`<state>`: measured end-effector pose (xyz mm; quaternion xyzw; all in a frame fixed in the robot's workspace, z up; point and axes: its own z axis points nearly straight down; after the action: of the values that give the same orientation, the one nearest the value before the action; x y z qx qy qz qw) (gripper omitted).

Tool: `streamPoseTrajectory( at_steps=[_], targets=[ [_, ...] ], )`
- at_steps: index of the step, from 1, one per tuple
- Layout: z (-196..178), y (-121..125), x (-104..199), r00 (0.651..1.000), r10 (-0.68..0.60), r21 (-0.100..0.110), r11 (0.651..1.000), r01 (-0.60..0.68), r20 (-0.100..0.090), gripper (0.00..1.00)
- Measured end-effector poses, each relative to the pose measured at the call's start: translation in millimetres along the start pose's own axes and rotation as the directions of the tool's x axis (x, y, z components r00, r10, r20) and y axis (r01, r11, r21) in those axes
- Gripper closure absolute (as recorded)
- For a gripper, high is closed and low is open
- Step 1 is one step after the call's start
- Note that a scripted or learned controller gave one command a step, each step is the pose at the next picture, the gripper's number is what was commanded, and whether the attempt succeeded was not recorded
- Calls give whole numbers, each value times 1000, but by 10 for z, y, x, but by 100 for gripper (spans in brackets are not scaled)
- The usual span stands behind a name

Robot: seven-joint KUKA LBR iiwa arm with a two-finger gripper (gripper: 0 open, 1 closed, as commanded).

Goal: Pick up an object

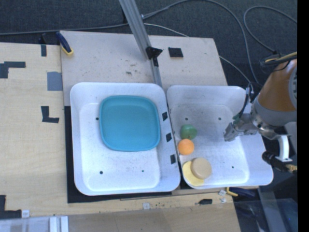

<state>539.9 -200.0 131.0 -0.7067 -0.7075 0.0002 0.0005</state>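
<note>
Over the right bin [241,93] the gripper [231,133] is seen, low near the bin's right side, with the grey arm [275,100] reaching in behind it. Whether anything could be grasped right now cannot be told, because the end of the tool is too small and blurred to be read. Nothing is seen held by it. Three things that could be picked are found at the left side of this bin, well apart from the gripper: a green ball [189,131], an orange ball [186,147] just below it, and a tan round block [201,168] that is laid on a yellow piece [189,177] in the near corner. A blue plate [129,123] is laid in the left bin [82,144]. Trouble could be caused by the balls, since they may be rolled away if they are touched from one side. The two balls are set very close, so one may be pushed when the other is reached for. The block is pressed near the bin wall, so room for a grip may be short there, and the wall may be bumped
</note>
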Motion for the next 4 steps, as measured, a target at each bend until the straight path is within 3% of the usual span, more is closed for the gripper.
streamPoseTrajectory(
  at_steps=[3,4],
  targets=[
    [-1466,-3,214,1000,0,-5,1000,0,1,100],
    [-1491,28,708,1000,-3,-1,1000,3,0,100]
  ],
)
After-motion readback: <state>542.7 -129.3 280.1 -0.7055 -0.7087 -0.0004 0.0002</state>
